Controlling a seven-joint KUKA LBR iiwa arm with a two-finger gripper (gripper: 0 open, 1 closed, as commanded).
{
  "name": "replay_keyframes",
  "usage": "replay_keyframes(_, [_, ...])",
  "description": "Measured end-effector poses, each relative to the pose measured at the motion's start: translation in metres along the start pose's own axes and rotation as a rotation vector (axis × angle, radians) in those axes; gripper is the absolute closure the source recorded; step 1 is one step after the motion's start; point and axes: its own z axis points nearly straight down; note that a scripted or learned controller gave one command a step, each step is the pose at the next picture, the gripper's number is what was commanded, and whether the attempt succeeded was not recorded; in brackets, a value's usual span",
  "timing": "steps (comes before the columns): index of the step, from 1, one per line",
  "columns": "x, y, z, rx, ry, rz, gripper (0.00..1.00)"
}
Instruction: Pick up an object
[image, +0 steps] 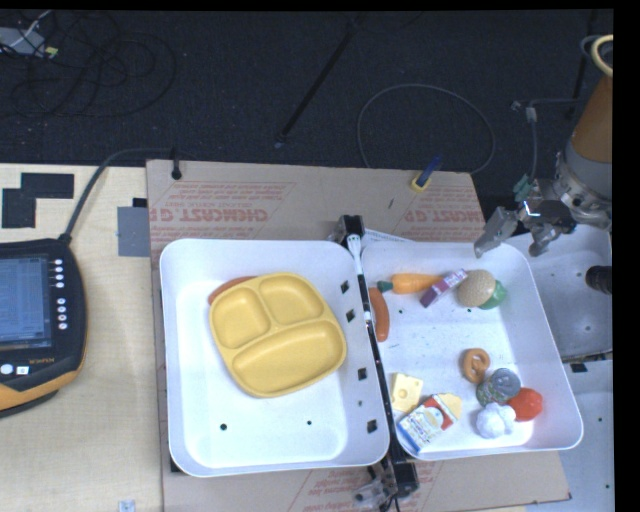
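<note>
1. Camera view gives you two white bins: the left bin (190, 400) holds one yellow divided plate (277, 332).
2. You can count one carrot (415, 283), one sausage (380, 312), one pretzel (475, 362), one cheese wedge (405, 388) and one red tomato (527, 403) in the right bin (545, 330).
3. Your gripper (520, 228) hangs spread apart and unladen above the right bin's far right corner, apart from every item.
</note>
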Motion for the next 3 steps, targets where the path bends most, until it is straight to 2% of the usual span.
replay_keyframes(1, [0.012, -0.087, 0.105, 0.016, 0.005, 0.002, 0.0])
replay_keyframes(2, [-0.019, -0.103, 0.19, 0.002, 0.002, 0.003, 0.0])
replay_keyframes(3, [0.001, -0.091, 0.186, -0.001, 0.0, 0.0, 0.0])
